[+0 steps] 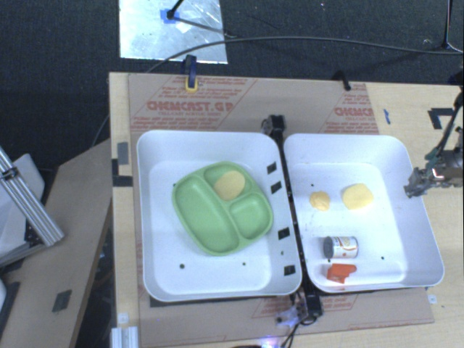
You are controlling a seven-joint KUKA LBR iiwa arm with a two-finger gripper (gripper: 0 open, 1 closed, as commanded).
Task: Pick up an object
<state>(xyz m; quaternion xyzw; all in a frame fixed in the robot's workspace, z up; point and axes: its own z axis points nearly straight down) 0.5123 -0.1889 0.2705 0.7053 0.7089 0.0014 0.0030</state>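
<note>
Two bins on the surface (239,96), bits of toy food in them, arm off at the right edge.

Left bin (156,194) has a green divided plate (210,223) with a yellow lump (230,185) in its top section. Right bin (406,216) has a small yellow piece (320,201), a bigger yellow chunk (357,196), a small can (341,248) on its side with its long axis running left-right and the dark end pointing left, and an orange piece (341,272) just below it. The gripper (428,178) sits at the bin's right rim; can't tell how its jaws are set.
</note>
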